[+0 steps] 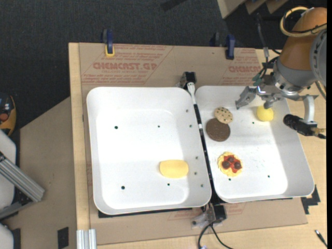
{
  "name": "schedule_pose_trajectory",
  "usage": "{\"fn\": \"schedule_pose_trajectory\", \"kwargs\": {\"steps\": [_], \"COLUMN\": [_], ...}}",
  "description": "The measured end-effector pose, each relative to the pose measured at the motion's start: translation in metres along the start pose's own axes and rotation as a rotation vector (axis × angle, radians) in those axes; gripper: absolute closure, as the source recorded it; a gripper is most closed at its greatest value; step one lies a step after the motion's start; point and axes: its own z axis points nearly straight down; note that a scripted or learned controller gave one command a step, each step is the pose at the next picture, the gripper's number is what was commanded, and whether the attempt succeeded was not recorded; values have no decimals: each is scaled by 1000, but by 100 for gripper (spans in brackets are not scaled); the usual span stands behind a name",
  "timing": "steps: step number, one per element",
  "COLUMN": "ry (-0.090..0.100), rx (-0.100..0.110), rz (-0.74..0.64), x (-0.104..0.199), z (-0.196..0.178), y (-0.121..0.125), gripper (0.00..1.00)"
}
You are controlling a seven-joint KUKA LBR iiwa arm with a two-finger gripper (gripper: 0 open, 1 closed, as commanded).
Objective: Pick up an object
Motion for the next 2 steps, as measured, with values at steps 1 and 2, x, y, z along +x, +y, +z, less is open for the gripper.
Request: {"fn": "schedule_pose_trajectory", "kwargs": {"steps": [1, 2], "ry": [4, 2], "rx": [14, -3], "rz": [10, -2], "x": [-50, 24], "z": [68, -12], "y": [-27, 0], "gripper": [0, 0]}}
